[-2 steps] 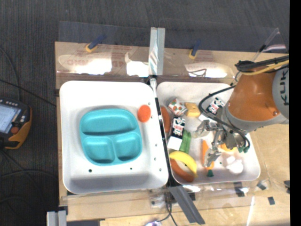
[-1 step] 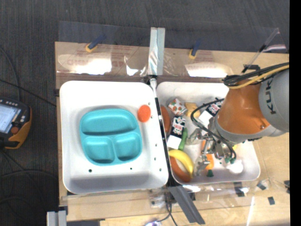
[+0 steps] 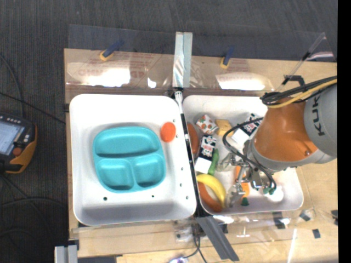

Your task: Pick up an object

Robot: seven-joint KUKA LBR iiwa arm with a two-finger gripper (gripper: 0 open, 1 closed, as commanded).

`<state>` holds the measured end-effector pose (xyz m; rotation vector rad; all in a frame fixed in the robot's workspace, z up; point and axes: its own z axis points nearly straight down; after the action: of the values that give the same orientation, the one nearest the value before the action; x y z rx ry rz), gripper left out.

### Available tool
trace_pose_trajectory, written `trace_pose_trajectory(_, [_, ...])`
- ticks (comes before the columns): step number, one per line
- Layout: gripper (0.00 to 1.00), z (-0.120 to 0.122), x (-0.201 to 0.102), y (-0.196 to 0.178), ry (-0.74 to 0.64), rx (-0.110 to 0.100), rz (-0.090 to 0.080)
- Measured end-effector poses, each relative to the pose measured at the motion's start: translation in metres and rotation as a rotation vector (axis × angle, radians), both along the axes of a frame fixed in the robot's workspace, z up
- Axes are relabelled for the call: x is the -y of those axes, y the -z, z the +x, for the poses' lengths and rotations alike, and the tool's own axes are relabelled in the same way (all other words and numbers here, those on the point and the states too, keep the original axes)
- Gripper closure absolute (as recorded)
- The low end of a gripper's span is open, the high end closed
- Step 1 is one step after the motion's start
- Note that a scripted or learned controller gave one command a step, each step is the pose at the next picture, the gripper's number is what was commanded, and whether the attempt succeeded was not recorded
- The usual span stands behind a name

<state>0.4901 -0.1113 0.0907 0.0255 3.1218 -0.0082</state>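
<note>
My gripper (image 3: 239, 192) hangs low over the front of the right bin (image 3: 293, 197), under the orange wrist band (image 3: 279, 138). It sits just right of a yellow banana (image 3: 213, 184), and a small orange piece (image 3: 245, 189) lies right beside it. Further back in this bin are a white cube with red marks (image 3: 207, 124), a black-and-white cube (image 3: 208, 144), a green piece (image 3: 213, 160) and a pale yellow item (image 3: 224, 126). The arm hides the bin's right half.
The left bin (image 3: 82, 147) holds a teal divided plate (image 3: 130, 158) and an orange ball (image 3: 168, 131) at its back right. A brown rounded object (image 3: 210, 198) lies under the banana. Cables (image 3: 296, 92) run from the arm over the right bin's back edge.
</note>
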Motion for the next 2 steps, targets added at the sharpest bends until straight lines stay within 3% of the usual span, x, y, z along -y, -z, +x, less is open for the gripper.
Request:
trace_pose_trajectory(1, [1.00,0.0000,-0.0007,-0.0096,-0.001,-0.005,-0.001])
trace_pose_trajectory(2, [0.00,0.0000,-0.0010,-0.0096,-0.002,-0.005,-0.001])
